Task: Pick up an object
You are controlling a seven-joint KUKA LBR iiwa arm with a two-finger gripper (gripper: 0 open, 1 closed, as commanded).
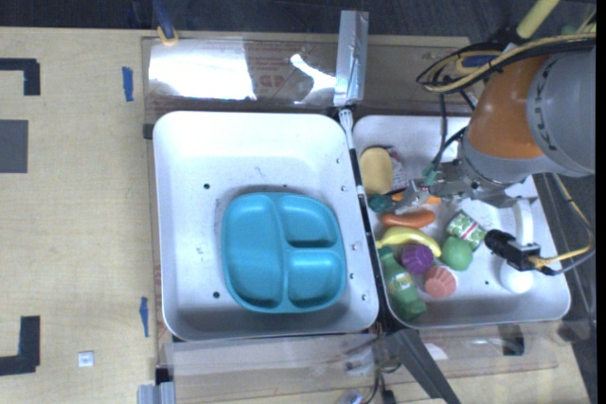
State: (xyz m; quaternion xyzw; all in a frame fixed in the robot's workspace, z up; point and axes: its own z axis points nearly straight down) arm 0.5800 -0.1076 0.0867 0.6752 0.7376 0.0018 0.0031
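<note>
Lying nearest in the left white bin [180,203] is a smooth blue plastic divided tray [282,249]. Beside it, the right bin [544,303] holds small toy foods: a purple piece [418,256], a yellow banana [409,239], a green piece [457,253]. Just beyond them hangs the gripper [437,184]; its opening cannot be told. No writing is legible.

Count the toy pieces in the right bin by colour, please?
Yellow: 2, a block and a banana
Orange: 1
Purple: 1
Pink: 1
Green: 3
Total: 8 that I can make out; the pile is cluttered.
</note>
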